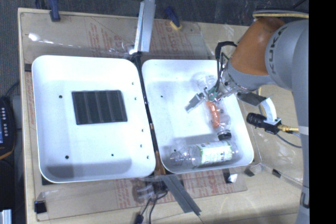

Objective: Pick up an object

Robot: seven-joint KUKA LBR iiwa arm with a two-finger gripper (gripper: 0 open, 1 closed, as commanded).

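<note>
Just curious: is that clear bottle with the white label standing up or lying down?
Lying down. The clear bottle rests on its side along the right bin's near wall, its dark cap pointing right.

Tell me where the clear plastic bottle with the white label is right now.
The clear plastic bottle lies on its side along the right bin's near edge, just below the gripper.

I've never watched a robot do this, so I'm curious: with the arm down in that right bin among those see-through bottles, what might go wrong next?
The gripper is low in the right bin, beside a clear bottle with orange contents. The bottle is round and slick-looking, so it could slip or roll away. Another clear bottle lies close along the bin's near wall, and may get nudged. Both are transparent, which may make them hard for a camera to locate.
</note>
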